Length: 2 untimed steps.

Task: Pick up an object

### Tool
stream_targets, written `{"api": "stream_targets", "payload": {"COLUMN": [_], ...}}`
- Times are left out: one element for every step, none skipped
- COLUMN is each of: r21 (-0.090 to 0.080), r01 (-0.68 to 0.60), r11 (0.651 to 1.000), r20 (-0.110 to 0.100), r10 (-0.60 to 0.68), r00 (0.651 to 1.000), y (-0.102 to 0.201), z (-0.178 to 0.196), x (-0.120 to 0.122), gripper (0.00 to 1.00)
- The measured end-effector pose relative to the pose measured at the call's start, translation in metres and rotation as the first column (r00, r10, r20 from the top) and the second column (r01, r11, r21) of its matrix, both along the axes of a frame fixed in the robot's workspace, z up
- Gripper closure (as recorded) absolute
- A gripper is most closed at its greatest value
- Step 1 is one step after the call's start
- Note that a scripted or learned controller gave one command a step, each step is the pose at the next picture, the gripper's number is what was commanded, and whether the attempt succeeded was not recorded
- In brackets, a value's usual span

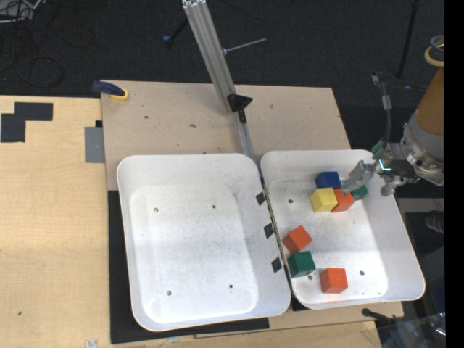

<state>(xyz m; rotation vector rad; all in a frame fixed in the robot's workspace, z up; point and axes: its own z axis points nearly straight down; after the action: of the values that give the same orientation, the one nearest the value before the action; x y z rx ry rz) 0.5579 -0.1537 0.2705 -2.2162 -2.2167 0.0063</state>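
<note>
Several coloured blocks lie in the right bin (395,256). A blue block (328,179), a yellow block (323,200), a red block (343,201) and a small green piece (359,192) are clustered at its far right. An orange block (297,238) and a green block (301,264) sit near the divider, and a red-orange block (333,280) lies near the front. My gripper (373,179) hovers at the bin's right edge, just right of the cluster. It is open with nothing between its fingers; one fingertip (358,173) is above the small green piece.
The left bin (188,159) stands beside the right one, with black clips along the shared rim. A slanted aluminium rail (213,55) rises behind the bins. A blue and yellow clamp (109,89) lies at the board's far left corner.
</note>
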Motion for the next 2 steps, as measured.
{"api": "stream_targets", "payload": {"r21": [-0.001, 0.000], "r01": [0.001, 0.001], "r11": [1.000, 1.000], "r20": [0.005, -0.002], "r10": [-0.001, -0.001], "r00": [1.000, 1.000], "y": [-0.001, -0.009], "z": [0.002, -0.056], "x": [0.001, -0.005], "gripper": [0.00, 0.00]}}
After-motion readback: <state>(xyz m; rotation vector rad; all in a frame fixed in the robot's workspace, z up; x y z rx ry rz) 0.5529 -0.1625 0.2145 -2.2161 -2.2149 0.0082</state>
